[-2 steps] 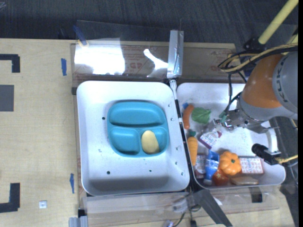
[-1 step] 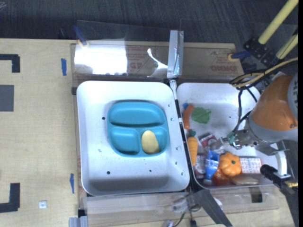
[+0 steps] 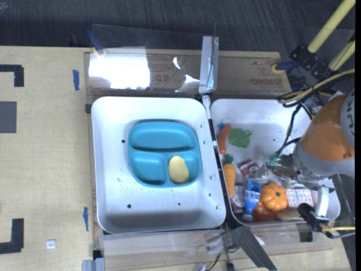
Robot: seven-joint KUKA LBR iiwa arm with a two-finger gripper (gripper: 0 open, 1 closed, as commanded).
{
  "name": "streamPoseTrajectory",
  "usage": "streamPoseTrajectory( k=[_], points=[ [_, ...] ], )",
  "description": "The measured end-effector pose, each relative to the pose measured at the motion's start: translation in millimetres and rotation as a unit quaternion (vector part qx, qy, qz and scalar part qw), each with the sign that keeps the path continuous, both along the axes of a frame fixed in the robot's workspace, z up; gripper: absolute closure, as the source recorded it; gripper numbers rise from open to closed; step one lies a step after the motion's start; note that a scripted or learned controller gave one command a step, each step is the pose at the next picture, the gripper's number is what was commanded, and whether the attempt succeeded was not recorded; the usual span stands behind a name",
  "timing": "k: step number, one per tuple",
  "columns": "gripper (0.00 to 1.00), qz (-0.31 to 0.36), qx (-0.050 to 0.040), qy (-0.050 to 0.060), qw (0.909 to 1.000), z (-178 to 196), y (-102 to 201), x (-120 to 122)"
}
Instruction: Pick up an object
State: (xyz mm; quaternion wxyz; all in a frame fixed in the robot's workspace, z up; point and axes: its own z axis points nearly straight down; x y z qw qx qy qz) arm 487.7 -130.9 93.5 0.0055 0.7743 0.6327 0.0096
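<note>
My gripper (image 3: 280, 167) hangs low in the right bin (image 3: 265, 113), under the arm's orange band (image 3: 327, 131). It is just above a small orange pumpkin (image 3: 274, 197) and next to a crinkly red and white packet (image 3: 250, 168). Around them lie a carrot (image 3: 229, 176), a second orange piece (image 3: 224, 137), a green leaf (image 3: 241, 137), a blue and white bottle (image 3: 251, 195) and a flat white pack (image 3: 299, 197). I see nothing held by the gripper.
The left bin (image 3: 113, 151) holds a blue divided tray (image 3: 161, 140) with a yellow lemon-like object (image 3: 179, 169) in its lower right compartment. A metal divider (image 3: 207, 64) stands behind the bins. Cables and a yellow pole (image 3: 335, 18) crowd the far right.
</note>
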Motion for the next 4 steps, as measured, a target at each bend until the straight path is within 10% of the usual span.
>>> streamPoseTrajectory(
  k=[4],
  points=[
    [0.0, 0.174, -0.0092, 0.0, 0.9848, -1.4, 16.9, -2.1]
  ],
)
